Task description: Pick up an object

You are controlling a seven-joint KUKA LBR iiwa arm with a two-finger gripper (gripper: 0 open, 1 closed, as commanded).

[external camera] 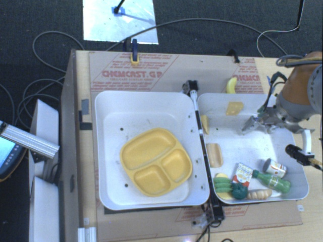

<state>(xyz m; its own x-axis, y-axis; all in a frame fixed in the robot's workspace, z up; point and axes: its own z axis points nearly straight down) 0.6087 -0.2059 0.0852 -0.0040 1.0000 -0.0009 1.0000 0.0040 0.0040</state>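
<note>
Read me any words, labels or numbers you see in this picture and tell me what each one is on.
"CHEMCAST GP": large red letters on the brown board behind the left bin. The smaller red lines under it are too blurred to read.
Red print repeats behind the right bin: partly covered, unreadable.
Small carton label: too small to read.

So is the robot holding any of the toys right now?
No. The gripper hangs over a bare part of the right bin with nothing between its fingers. The green bottle lies apart.
</note>
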